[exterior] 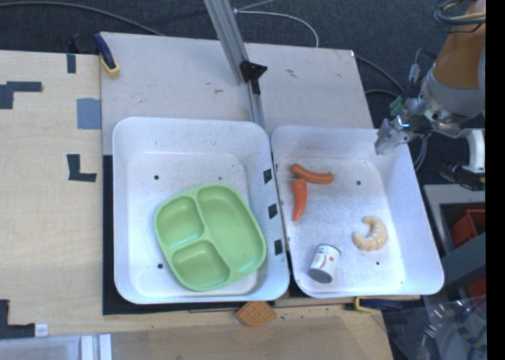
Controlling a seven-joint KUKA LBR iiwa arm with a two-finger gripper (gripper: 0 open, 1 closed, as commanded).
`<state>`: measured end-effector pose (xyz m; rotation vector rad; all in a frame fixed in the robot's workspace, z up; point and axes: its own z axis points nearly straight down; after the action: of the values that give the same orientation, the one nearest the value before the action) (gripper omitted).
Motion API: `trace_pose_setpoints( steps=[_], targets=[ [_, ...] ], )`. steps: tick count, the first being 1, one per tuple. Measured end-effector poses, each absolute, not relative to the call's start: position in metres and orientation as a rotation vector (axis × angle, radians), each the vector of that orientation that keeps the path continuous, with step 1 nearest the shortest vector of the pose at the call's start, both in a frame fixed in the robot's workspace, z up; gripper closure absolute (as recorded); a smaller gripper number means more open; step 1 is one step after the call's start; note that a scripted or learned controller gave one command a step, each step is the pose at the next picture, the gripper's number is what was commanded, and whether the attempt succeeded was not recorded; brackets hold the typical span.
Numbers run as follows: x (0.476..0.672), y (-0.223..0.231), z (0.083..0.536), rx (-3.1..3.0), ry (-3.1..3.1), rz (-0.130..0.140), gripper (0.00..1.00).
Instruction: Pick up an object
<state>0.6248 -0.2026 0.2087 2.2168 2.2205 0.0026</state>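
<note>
Nearest you: small waffle piece (254, 313) on table edge below bins. Right bin (418, 216) holds white can (323, 262) on its side, croissant (371, 234) beside it, two orange carrots (304, 187) touching farther back. Left bin (130, 193): green divided plate (209, 236). End effector (390, 137) over right bin's far right rim, nothing visibly gripped; you can't tell its opening.

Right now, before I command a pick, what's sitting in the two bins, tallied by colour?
Green: 1, the divided plate in the left bin.
Orange: 2, the two carrot-like pieces in the right bin.
Tan: 1, the croissant.
White: 1, the small can on its side.
Total: 5.
</note>
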Motion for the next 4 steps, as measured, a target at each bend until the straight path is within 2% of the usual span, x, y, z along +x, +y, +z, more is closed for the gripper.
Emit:
trace_pose_setpoints(
  steps=[1, 3, 4],
  targets=[
    [0.626, -0.202, 0.258, 2.217, 2.22, 0.003, 1.0],
    [0.6, -0.087, 0.254, 2.216, 2.231, 0.0, 1.0],
    [0.594, -0.028, 0.244, 2.216, 2.232, -0.002, 1.0]
  ],
)
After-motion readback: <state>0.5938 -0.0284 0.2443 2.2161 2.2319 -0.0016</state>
